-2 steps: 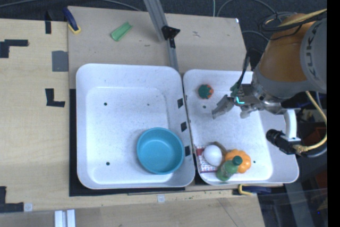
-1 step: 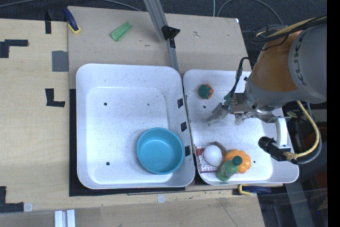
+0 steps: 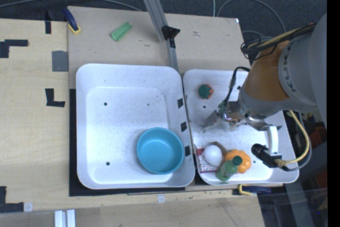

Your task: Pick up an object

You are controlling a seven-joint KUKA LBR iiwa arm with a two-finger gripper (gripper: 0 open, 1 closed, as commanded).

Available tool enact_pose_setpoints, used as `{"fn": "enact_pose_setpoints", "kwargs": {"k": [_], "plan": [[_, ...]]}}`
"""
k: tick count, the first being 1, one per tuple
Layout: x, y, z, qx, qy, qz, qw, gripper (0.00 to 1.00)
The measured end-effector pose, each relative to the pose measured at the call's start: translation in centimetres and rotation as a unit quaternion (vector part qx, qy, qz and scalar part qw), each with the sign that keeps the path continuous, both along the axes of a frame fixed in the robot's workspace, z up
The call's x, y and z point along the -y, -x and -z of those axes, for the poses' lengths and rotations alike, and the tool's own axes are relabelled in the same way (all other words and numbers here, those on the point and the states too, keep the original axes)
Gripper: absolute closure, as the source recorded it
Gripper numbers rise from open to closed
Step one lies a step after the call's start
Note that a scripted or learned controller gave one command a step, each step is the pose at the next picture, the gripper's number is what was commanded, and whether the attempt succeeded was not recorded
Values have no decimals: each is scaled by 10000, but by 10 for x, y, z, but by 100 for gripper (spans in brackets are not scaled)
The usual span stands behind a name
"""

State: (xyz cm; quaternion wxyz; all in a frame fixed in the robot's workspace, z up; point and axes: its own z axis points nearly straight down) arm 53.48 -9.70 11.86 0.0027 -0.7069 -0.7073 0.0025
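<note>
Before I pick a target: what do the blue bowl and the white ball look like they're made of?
The blue bowl looks like moulded plastic: even colour, smooth wall, soft sheen along the rim. The white ball is smooth and matt with one dull highlight, probably plastic or foam; the view leaves it open.

Grey arm (image 3: 311, 69), orange wrist band (image 3: 265, 80)

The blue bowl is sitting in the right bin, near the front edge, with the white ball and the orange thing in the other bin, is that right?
Not quite. The camera view shows the blue bowl in the left bin, near its front edge. The white ball and the orange thing are in the other bin, the right bin, at its front.
</note>
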Motion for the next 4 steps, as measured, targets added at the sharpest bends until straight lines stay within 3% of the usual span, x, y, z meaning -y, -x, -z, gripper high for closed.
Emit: {"fn": "enact_pose_setpoints", "kwargs": {"k": [1, 2, 4], "plan": [[0, 0, 31, 31, 9, -2, 10000, 0], [-1, 0, 19, 24, -5, -10, 10000, 100], [-2, 3, -75, 53, 5, -5, 10000, 100]]}}
